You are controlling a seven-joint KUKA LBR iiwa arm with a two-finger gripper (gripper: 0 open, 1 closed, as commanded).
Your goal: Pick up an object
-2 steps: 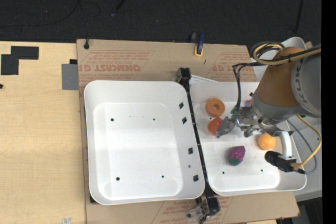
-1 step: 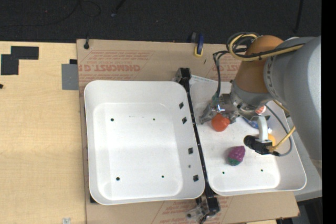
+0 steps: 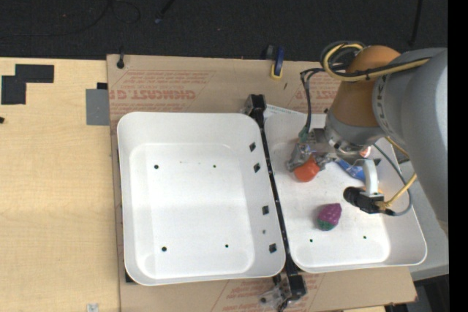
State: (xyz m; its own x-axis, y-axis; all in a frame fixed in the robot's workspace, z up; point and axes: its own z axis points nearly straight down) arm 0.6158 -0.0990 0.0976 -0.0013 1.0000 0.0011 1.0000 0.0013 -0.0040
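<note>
A: Which piece would you go for in the right bin (image 3: 409, 248)?

B: The orange one (image 3: 307, 171). It sits in the far left part of that bin, right under the gripper (image 3: 306, 157). A purple, berry-like piece with a bit of green (image 3: 329, 216) lies nearer the camera and a little to the right, apart from it. Something blue (image 3: 354, 170) peeks out just right of the gripper, partly hidden by the wrist.

A: Is the gripper holding the orange piece?

B: I cannot tell. The gripper is down low and seems to touch or overlap it, but the view from above hides how it is set, so no grasp can be claimed.

A: How would it handle?

B: My guess is a small, light toy, probably plastic or foam, with a smooth rounded skin. That could slip or roll away if pinched off-centre. I would close across its widest middle, coming straight down.

A: And the purple one?

B: Its bumpy surface looks easier to grip, and it has free room all round. The left bin (image 3: 139, 230) needs no attention.
</note>
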